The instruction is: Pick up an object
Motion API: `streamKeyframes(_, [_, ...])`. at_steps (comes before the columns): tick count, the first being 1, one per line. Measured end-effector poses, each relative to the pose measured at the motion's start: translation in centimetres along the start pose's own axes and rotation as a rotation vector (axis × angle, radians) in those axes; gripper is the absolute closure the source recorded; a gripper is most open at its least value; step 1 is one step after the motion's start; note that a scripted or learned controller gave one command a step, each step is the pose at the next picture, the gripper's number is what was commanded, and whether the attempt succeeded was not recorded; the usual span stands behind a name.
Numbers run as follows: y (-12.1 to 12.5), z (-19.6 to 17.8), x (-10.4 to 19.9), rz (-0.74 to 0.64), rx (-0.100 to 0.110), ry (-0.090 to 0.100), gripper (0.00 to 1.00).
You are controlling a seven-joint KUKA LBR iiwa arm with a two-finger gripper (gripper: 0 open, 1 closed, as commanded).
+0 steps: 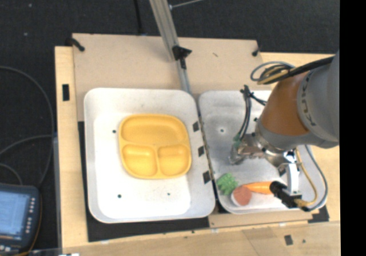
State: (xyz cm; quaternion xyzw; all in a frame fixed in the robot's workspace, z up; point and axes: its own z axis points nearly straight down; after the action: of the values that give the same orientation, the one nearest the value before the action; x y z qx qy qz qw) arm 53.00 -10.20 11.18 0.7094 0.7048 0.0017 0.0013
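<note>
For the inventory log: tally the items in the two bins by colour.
Yellow: 1, divided plate
Green: 1, leafy toy
Orange: 1, carrot
Red: 1, round piece
Total: 4

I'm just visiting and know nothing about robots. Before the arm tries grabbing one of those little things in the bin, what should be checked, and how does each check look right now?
1. Objects in the right bin: green piece, red piece, orange carrot-like piece. Ok.
2. Gripper above a target: it sits over bare floor. Not ok.
3. Anything held: cannot tell.
4. Targets spaced for a clean grab: clustered at the near wall. Not ok.
5. Yellow tray out of the way, in the left bin. Ok.
</note>
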Motion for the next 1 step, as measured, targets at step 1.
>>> streamKeyframes(1, [0.41, -4.42, 0.33, -0.010, -0.002, -0.001, 1.00])
